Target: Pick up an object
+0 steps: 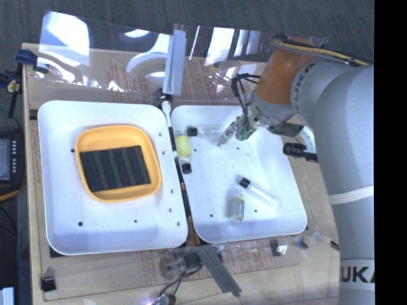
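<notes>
Hovering low in the right bin, end effector finger state unreadable, risking closing on nothing, with the yellow bottle and clear vial lying apart.

The gripper hangs over the right bin near its far edge, too small and blurred to make out its fingers or anything between them. The arm covers that bin's far right corner and is cut off by the picture's lower edge. A small clear vial near the bin's near edge is blurred. A dark screen device is cut by the left edge.
</notes>
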You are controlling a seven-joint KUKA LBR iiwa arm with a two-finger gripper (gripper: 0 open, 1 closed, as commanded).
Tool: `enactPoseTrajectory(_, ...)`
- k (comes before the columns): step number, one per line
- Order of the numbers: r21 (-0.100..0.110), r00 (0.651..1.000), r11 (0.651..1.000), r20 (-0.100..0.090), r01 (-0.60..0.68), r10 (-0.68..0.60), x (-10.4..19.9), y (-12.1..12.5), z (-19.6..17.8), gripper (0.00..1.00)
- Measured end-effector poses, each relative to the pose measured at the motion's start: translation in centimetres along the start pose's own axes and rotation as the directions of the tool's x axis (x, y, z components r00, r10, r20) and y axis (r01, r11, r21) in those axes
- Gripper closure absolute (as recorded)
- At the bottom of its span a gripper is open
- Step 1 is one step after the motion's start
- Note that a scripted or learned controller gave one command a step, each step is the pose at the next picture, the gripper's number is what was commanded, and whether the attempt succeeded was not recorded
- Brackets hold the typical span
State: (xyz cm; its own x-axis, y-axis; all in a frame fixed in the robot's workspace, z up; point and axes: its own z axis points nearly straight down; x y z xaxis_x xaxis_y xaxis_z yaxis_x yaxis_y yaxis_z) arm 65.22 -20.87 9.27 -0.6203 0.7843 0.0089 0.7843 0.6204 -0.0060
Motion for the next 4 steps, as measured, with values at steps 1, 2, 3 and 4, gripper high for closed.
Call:
enactPoseTrajectory(1,0.0,1.0,1.0,0.0,0.009,-0.009,0.02,0.01,0.0,1.0)
enactPoseTrajectory(2,0.0,1.0,1.0,0.0,0.027,-0.027,0.02,0.03,0.0,1.0)
enactPoseTrajectory(3,0.0,1.0,1.0,0.003,0.026,-0.026,-0.12,0.09,0.02,1.0)
enactPoseTrajectory(4,-0.001,1.0,1.0,0.003,0.027,-0.027,0.06,-0.01,0.01,1.0)
